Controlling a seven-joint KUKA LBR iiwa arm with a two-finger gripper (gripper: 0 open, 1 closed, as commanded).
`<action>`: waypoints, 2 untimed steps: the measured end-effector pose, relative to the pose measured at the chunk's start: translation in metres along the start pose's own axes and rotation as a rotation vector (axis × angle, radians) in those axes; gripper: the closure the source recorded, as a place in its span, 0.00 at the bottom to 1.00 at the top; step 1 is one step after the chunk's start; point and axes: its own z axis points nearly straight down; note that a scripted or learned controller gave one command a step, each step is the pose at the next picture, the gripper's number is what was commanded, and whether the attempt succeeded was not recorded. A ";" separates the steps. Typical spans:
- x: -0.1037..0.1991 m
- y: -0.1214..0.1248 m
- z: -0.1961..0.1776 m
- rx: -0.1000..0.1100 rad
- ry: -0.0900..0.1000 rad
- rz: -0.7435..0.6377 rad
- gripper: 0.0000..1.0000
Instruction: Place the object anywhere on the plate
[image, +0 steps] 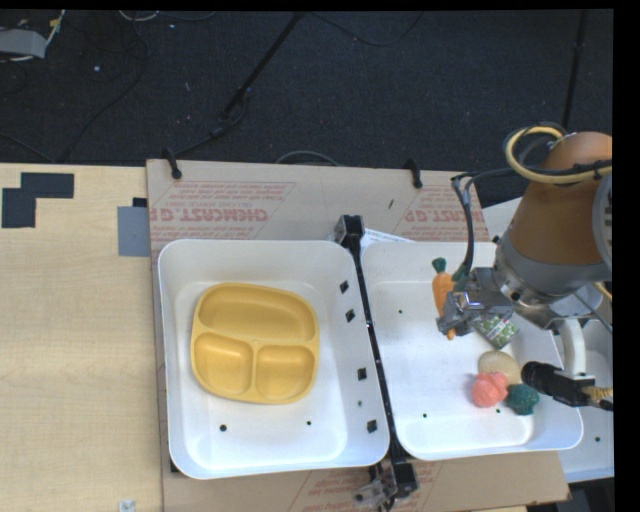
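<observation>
A toy carrot is seen just beside the gripper, whose finger state cannot be told, while the yellow plate far to its left is not yet reached

The arm is cut off at the frame's 3 o'clock edge. It covers the right bin's corner at 2 o'clock. The gripper is a small dark cluster, its fingers too small to tell apart. The carrot's lower end, toward 6 o'clock, is hidden behind it. A green-patterned item lies partly under the wrist, unidentifiable.
</observation>
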 end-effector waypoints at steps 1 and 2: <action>0.048 0.021 -0.005 -0.002 -0.001 0.000 1.00; 0.095 0.043 -0.006 -0.002 -0.002 0.000 1.00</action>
